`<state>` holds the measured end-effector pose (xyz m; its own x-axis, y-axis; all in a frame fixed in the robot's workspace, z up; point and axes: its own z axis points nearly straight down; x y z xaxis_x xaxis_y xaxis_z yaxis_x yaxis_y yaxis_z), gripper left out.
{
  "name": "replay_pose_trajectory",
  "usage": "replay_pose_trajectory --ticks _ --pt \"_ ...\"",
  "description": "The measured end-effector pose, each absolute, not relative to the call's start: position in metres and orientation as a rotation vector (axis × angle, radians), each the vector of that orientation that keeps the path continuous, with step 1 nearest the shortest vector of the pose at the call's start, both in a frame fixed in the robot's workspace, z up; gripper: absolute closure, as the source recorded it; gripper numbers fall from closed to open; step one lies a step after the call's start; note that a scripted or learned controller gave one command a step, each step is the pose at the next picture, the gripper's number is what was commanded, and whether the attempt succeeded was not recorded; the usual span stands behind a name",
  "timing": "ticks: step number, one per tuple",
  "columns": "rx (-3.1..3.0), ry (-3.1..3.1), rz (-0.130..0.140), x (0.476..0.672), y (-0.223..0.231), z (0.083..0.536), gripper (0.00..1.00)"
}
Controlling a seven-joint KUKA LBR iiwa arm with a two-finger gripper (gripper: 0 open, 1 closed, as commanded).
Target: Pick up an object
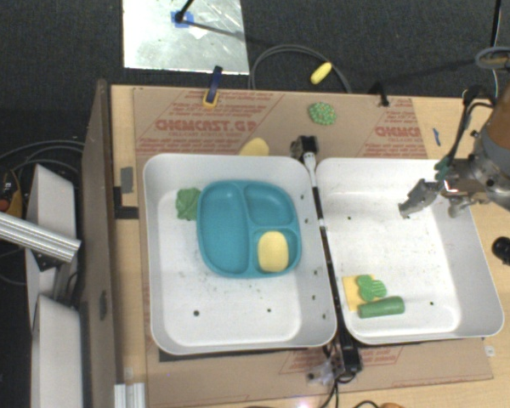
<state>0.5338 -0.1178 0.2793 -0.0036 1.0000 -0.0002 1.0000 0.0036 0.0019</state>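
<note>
My gripper (pixel 433 204) hovers over the back right part of the right bin (pixel 408 177), open, with nothing between its fingers. Near that bin's front edge lie a green cucumber-like piece (pixel 381 308), a small green leafy piece (pixel 372 288) and a yellow piece (pixel 351 291), well in front of and to the left of the gripper. In the left bin (pixel 229 325) a blue divided plate (pixel 229 228) holds a yellow lemon-like object (pixel 273 251) in its front right compartment. A green leafy piece (pixel 188 202) lies just left of the plate.
Behind the bins, on the cardboard (pixel 195 121), sit a yellow object (pixel 255 148), a round green object (pixel 322 113) and a blue-yellow clip (pixel 212 92). Another yellow object (pixel 321 73) lies beyond the cardboard. A metal rail (pixel 30 236) stands at the left.
</note>
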Motion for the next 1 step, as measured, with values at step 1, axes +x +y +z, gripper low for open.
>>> replay_pose_trajectory --ticks 1 --pt "2.217 2.211 0.004 0.5648 -0.1974 0.3197 0.0"
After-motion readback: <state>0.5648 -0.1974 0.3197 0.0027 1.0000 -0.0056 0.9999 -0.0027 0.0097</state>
